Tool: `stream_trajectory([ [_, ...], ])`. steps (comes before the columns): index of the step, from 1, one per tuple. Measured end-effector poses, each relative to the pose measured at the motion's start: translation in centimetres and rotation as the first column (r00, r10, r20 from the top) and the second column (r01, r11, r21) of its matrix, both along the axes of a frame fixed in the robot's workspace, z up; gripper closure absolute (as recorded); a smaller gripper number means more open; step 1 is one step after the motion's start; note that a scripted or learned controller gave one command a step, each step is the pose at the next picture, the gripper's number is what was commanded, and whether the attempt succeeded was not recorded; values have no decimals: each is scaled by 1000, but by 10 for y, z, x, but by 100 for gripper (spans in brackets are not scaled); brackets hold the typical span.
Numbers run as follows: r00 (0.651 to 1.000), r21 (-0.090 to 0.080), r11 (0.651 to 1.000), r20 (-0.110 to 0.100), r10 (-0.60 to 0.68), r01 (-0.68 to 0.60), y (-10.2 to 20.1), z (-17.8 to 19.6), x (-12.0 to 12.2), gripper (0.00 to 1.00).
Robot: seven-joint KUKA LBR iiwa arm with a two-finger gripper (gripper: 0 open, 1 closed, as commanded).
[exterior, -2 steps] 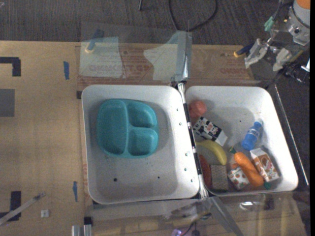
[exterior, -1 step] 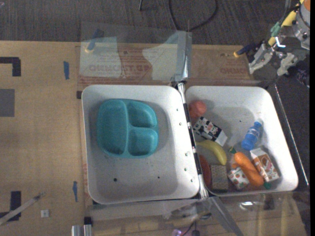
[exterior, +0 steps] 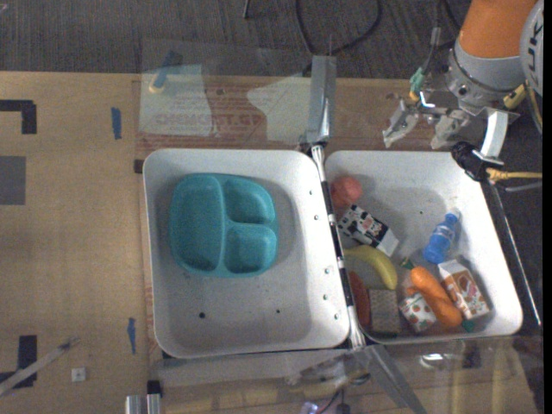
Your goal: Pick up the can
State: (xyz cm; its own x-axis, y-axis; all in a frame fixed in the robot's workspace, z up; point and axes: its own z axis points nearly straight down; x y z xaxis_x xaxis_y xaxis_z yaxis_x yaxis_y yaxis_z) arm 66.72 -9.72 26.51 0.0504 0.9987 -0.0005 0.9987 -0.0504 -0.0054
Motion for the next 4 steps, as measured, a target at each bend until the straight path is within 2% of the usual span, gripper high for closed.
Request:
stream_trajectory([
  [1,977,-2,977,6,213,-213,57,27,1,0],
  [2,977,-3,977,8,213,-213,56,35,2,100],
  [3,976,-1,976,4,217,-217,121,151,1,100],
  [4,998,-2,998,7,-66,66,198,168,-21,100],
])
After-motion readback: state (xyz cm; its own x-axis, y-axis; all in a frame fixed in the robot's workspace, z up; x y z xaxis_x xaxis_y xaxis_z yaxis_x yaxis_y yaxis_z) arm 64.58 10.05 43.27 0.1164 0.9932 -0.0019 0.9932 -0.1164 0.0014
